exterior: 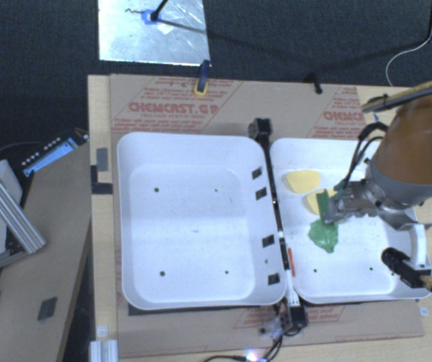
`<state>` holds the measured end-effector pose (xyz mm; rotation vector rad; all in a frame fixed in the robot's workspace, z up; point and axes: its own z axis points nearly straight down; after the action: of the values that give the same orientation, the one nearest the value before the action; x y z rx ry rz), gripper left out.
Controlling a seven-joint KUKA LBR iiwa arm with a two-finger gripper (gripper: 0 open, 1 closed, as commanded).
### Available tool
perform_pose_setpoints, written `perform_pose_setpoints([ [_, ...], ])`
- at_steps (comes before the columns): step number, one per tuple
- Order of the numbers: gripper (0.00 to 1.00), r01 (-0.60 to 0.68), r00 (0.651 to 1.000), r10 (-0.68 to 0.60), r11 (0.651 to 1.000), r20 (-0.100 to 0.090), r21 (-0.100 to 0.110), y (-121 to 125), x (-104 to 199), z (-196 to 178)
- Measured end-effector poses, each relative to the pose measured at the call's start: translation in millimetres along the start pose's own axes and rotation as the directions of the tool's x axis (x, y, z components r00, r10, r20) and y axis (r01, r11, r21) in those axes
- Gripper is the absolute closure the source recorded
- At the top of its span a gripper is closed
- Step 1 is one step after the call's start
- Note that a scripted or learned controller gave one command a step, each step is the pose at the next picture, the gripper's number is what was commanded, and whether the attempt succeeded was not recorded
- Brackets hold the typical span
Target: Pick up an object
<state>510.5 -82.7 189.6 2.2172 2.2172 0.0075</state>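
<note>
the gripper (330, 211) hung low in the right bin (366, 289). the green object (323, 234) lay directly beneath and just forward of it, yellow piece (303, 181) just behind. jaw state: cannot tell.

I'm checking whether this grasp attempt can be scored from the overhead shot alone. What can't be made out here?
- Camera view: the state of the gripper is unreadable; the wrist above covers it.
- Whether it touches the green object or the yellow object cannot be told from this slant.
- The green object's upper part is covered by the gripper.
- The arm is cut off by the right edge.
</note>
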Motion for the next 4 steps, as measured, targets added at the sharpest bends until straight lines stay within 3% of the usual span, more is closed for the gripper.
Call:
perform_pose_setpoints([
  [1,1.00,-0.005,1.000,0.005,1.000,0.004,-0.001,-23.3,-69.0,-76.1],
  [2,1.00,0.005,1.000,-0.005,1.000,0.005,-0.015,-21.1,-69.2,-355.6],
  [3,1.00,0.004,1.000,-0.004,1.000,-0.004,0.019,-24.0,0.6,-88.5],
  [4,1.00,-0.006,1.000,0.006,1.000,0.002,0.008,-24.5,-92.2,-68.8],
])
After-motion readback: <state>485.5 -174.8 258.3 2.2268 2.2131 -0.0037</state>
